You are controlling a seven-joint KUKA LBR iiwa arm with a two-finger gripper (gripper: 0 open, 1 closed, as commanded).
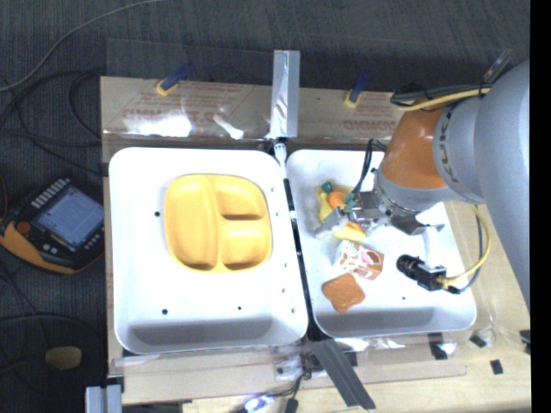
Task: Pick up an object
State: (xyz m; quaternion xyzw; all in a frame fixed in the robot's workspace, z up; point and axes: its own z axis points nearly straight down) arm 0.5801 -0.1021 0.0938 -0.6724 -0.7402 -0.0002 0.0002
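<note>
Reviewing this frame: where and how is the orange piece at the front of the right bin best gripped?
Probably from straight above, fingers closing across the narrower width of the orange piece. It lies flat on the bin floor, apart from the white carton, with bare floor to its left, right and front.

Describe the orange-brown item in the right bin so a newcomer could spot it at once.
Start at the right white bin, where the grey arm reaches in. Look to its front part, near the divider between the two bins. The orange-brown piece lies flat there, plain and rust-coloured, just in front of the white-and-orange printed packet.
</note>
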